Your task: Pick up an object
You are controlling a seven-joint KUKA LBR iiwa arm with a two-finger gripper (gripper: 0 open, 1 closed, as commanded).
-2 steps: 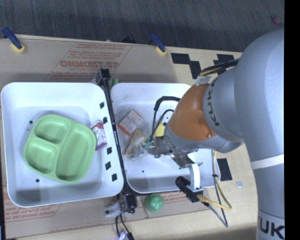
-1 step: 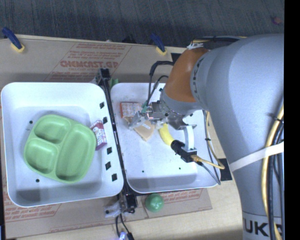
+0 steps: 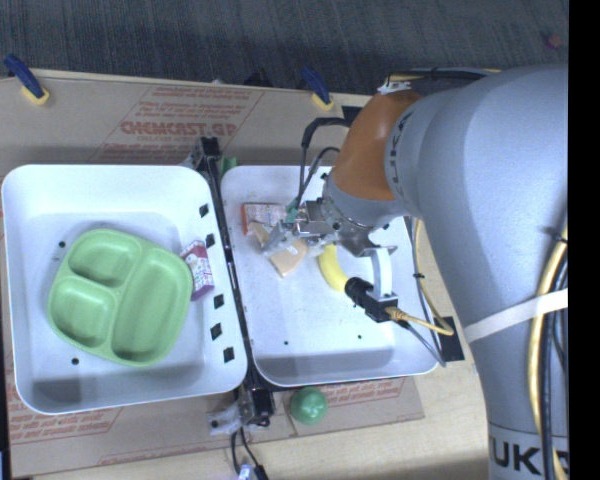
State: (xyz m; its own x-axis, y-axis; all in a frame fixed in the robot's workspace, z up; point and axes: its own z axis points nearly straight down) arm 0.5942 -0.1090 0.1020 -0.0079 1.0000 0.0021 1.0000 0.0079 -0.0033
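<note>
Camera view showed the grey-and-orange arm's two-finger gripper (image 3: 305,226) low in the right-hand white plastic bin (image 3: 320,363), over a cluster at roughly the bin's 11 o'clock: a pale wedge-shaped piece (image 3: 287,260), a crumpled packet with red print (image 3: 260,214), and, at the gripper's 5 o'clock, a small yellow banana-shaped object (image 3: 330,268). Whether the jaws were released or clenched could not be told, and nothing was visibly held.

Risks, as judged: the items lay touching, so a close could pinch two or shove the wedge aside; the packet could slip.

The left-hand white bin (image 3: 20,368) held a green three-compartment plate (image 3: 120,293) and a small purple-and-white wrapper (image 3: 199,266).

Legible writing: "UK" on the arm's base; red print on the brown cardboard underlay (image 3: 130,118) was too faint to read.
</note>
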